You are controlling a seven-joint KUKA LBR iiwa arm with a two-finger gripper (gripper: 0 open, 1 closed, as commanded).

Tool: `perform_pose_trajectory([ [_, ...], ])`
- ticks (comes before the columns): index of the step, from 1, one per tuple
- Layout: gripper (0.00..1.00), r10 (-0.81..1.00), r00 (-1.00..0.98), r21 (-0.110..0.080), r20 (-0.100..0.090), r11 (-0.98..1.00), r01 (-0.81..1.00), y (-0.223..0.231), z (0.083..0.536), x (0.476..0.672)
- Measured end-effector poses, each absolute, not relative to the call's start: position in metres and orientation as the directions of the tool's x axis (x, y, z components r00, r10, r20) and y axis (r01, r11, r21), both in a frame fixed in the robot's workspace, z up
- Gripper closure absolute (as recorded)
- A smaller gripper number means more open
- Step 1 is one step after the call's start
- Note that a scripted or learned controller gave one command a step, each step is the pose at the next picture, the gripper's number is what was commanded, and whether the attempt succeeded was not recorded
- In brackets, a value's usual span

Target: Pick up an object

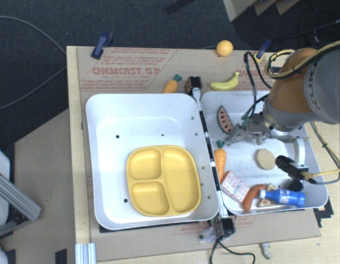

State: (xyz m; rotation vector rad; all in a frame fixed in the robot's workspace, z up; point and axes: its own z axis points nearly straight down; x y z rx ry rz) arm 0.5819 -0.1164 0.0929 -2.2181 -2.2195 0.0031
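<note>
While I watch from my station, the left bin (98, 120) holds a yellow divided plate (163, 179), and on the desk (126, 70) behind it a small carrot (171, 85) lies left of a banana (225, 82). In the right bin (318, 194) I see a carrot (219, 161), a watermelon slice (224, 119), a snack packet (234, 185), a sausage (251, 197), a beige cookie (265, 159) and a blue bottle (284, 197). The pincer (248, 132) hangs low between the watermelon slice and cookie; I cannot tell its state.

Yellow divided plate (163, 180) sits in the left bin (98, 111). Up on the worktop (76, 147), a banana (225, 83), an orange ball (225, 48), blue clips (101, 45).
</note>
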Motion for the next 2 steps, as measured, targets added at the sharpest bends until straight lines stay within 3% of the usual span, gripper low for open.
perform_pose_trajectory([
  [1, 0.00, 1.000, -0.001, 0.001, 0.001, 0.001, 1.000, -0.092, 0.085, 0.643],
  [2, 1.00, 1.000, -0.002, 0.003, -0.001, 0.002, 1.000, -0.092, 0.095, 0.644],
])
